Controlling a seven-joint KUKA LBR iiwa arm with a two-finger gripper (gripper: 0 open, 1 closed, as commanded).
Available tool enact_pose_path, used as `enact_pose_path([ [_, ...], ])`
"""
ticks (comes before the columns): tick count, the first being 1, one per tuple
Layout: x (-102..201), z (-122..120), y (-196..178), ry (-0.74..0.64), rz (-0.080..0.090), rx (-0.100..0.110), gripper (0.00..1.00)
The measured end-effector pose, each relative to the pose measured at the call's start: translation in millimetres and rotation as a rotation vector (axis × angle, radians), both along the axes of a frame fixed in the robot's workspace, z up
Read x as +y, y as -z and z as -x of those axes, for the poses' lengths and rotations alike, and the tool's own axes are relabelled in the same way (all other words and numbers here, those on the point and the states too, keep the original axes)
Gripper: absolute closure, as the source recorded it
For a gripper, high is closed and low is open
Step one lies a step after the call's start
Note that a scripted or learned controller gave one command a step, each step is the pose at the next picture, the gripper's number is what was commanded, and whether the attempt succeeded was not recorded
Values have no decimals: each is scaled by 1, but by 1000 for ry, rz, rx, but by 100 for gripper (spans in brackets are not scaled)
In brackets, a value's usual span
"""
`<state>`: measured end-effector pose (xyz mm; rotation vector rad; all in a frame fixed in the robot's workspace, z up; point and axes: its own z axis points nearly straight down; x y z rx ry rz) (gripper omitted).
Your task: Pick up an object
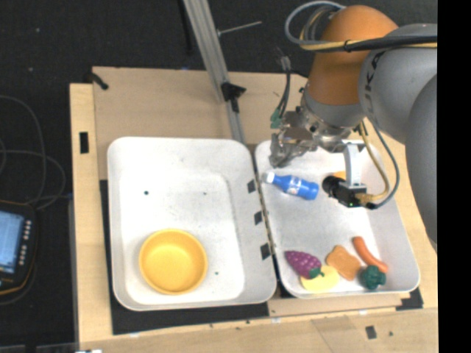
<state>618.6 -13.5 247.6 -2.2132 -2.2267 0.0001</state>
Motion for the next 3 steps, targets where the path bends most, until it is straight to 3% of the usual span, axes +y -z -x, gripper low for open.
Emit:
enact_pose_path([
  [2, 91, -17, 9, 0, 2, -3, 100],
  [3, 88, -17, 8, 4, 2, -2, 0],
])
